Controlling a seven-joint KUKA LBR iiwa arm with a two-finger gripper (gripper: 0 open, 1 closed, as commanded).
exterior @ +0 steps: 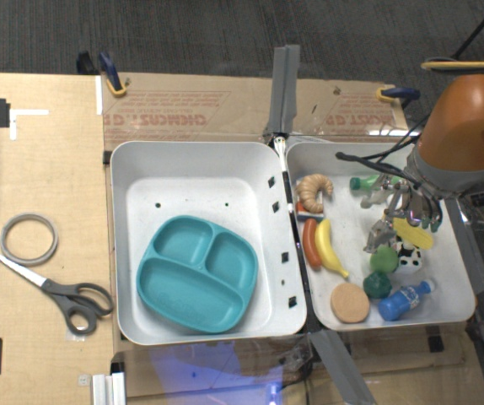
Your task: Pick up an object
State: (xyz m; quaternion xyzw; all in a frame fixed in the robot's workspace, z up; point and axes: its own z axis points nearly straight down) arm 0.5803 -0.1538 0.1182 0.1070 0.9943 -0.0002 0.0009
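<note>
My gripper (pixel 391 216) hangs over the right bin (pixel 457 310), at its middle right, below the orange band of the arm (pixel 461 125). A yellow object (pixel 414 233) lies right beside it, and whether the two touch is unclear. Just below sit a green ball-like toy (pixel 384 260), a darker green piece (pixel 377 285) and a black-and-white item (pixel 408 260). A blue bottle (pixel 404 300) lies at the bin's front right. Further left are a croissant (pixel 314 191), a red sausage (pixel 311 243), a banana (pixel 328 247) and a round tan disc (pixel 350 303).
The left bin (pixel 132 175) holds a teal divided plate (pixel 196 274). A small green item (pixel 362 183) lies at the back of the right bin. On the bench to the left lie scissors (pixel 65 296) and a tape ring (pixel 29 238). Clamps sit at the cardboard's back edge.
</note>
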